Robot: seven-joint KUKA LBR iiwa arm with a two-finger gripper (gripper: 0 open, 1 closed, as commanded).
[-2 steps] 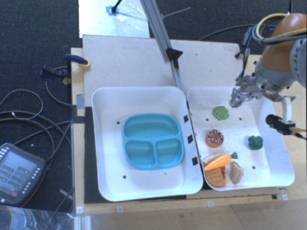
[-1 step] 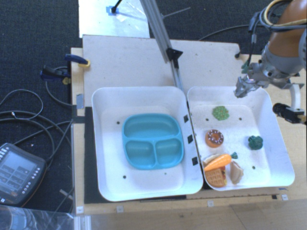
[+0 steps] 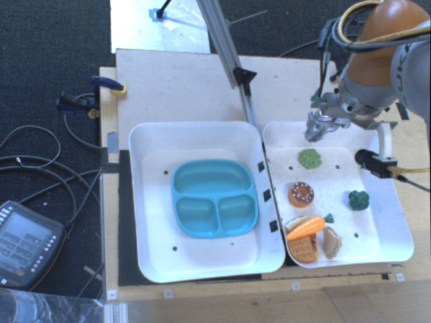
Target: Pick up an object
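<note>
My gripper (image 3: 315,132) hangs over the far part of the right bin (image 3: 403,244), just above and beyond a round green piece (image 3: 310,158). Nothing shows between its fingers. Further forward in that bin lie a sprinkled donut (image 3: 301,194), a dark green broccoli-like piece (image 3: 358,200), an orange carrot (image 3: 306,227), a waffle (image 3: 303,249) and a beige piece (image 3: 331,242). The last three lie bunched at the bin's near left corner.
The left bin (image 3: 148,180) holds a blue divided plate (image 3: 215,198). A slanted metal pole (image 3: 222,39) crosses the bench behind the bins. Cables and a handheld controller (image 3: 27,242) lie on the floor at the left.
</note>
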